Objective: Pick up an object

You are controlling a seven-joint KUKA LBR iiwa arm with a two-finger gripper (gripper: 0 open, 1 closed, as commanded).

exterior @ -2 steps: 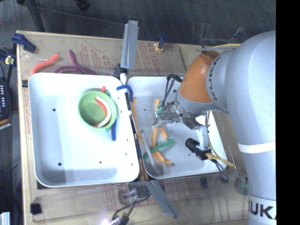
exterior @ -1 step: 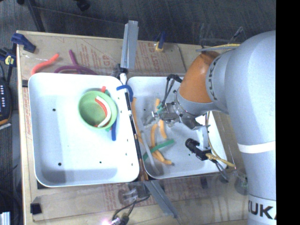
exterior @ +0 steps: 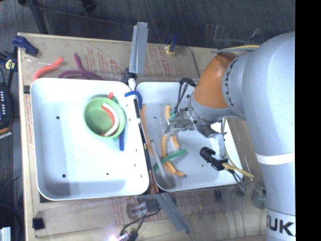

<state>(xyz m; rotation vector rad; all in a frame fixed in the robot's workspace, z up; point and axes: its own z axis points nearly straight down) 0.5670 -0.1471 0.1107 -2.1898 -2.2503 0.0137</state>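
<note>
the gripper (exterior: 173, 126) hangs low in the right bin (exterior: 150, 92) over the orange sticks (exterior: 166, 143); its grip i cannot tell.

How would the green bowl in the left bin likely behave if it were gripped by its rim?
The round green plastic-looking bowl looks thin-walled, so probably light and stiff. It sits upright in the left white bin, so a one-sided rim grip may tilt it. The curved red piece lying inside would likely slide or spill out.
</note>
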